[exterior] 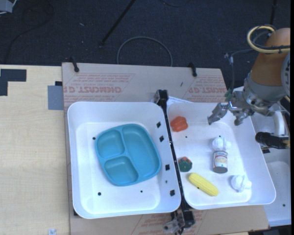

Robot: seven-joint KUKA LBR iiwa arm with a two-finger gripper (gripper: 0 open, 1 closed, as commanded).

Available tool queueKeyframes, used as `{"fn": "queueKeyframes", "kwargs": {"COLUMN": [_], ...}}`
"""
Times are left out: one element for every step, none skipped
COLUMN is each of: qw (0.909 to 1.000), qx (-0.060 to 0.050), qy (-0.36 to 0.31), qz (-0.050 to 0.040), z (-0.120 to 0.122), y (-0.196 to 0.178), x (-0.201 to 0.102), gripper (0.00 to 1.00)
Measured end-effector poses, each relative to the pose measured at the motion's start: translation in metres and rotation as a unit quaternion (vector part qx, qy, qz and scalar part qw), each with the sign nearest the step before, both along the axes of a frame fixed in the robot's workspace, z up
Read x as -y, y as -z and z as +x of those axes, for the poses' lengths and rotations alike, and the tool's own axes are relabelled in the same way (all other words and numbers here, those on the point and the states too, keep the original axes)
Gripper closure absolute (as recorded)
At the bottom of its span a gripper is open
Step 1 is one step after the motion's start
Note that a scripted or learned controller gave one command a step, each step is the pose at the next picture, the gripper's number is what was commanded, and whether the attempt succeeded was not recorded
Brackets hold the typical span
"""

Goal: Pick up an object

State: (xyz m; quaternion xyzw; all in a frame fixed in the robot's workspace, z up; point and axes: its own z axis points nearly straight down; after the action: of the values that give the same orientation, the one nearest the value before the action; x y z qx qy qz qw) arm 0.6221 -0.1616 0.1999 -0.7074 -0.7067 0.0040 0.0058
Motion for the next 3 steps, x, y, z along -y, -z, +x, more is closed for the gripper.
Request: {"fn": "queueKeyframes", "kwargs": {"qw": [1.0000,1.0000,1.0000], "qx": [0.006,0.004,0.003], "qy": [-0.001,-0.001,0.000], "qz": [-0.0009,-0.0007,-0.0005], "z": [0.003,0.003,-0.002], "y": [-0.007,0.036,0.098], "x": [0.000,-0.002,0.003], "gripper": [0.00,0.00,0.00]}}
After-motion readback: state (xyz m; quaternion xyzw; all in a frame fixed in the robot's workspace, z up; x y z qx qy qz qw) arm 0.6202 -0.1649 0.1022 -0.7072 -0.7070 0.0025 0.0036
